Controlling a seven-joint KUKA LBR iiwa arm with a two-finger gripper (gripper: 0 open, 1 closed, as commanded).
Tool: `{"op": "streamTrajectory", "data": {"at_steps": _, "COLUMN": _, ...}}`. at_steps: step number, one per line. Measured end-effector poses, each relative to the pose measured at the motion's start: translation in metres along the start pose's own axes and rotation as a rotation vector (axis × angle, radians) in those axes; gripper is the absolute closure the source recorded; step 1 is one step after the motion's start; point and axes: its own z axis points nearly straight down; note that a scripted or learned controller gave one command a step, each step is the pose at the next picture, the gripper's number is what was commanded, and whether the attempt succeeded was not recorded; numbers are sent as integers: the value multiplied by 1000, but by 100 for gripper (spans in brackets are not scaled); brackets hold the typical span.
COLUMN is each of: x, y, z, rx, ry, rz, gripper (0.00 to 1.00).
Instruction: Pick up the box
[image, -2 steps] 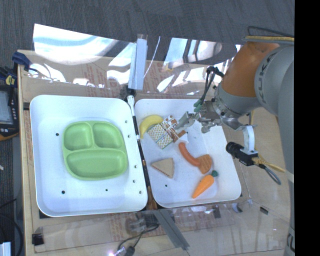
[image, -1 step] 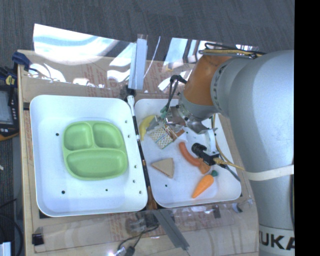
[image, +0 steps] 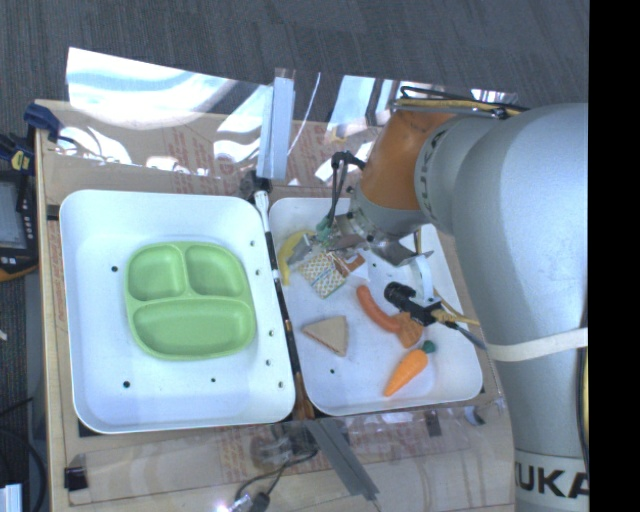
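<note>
Camera view, from above at a slant. Two shallow white bins side by side on a wooden worktop (image: 150, 470): left bin (image: 90, 390) carrying a pale green three-compartment plastic tray (image: 190, 298), right bin (image: 345, 395) carrying the loose items. Grey KUKA arm with an orange band (image: 400, 150) above the wrist, reaching in from the right, wrist low over the far half of the right bin. Fingers (image: 338, 240) down at the near-left end of the wrist, but wrapped in shadow and fittings: open or closed, cannot tell, and nothing visibly held between them.

Small box with a tan-and-white chequered pattern (image: 322, 271) lying flat on the right bin's floor, just below and slightly left of the fingers, very close, possibly touching at its far corner. Box turned diagonally, long axis probably running from far-left to near-right. Yellow banana-shaped toy (image: 288, 252) just left of the fingers, against the bin's left wall. Tan wedge-shaped block (image: 328, 335) further toward the camera from the fingers, beyond the box. Orange sausage-shaped toy (image: 378, 310) and orange carrot with a green top (image: 407, 372) to the near-right of the fingers, well apart from the box.

Judgement: short drop toward the near-left needed, wrist turned to close across the box's short side.

Readable writing: "KUK" in white-on-grey capitals at the arm's base, lower right corner. No legible print on the box.
</note>
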Motion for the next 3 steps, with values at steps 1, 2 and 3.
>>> {"op": "streamTrajectory", "data": {"at_steps": 1, "x": 3, "y": 7, "z": 1, "rx": 0, "ry": 1, "rz": -26, "gripper": 0}}
{"op": "streamTrajectory", "data": {"at_steps": 2, "x": 15, "y": 9, "z": 1, "rx": 2, "ry": -1, "rz": -88, "gripper": 0}}
{"op": "streamTrajectory", "data": {"at_steps": 3, "x": 19, "y": 9, "z": -6, "rx": 5, "ry": 5, "rz": -94, "gripper": 100}}
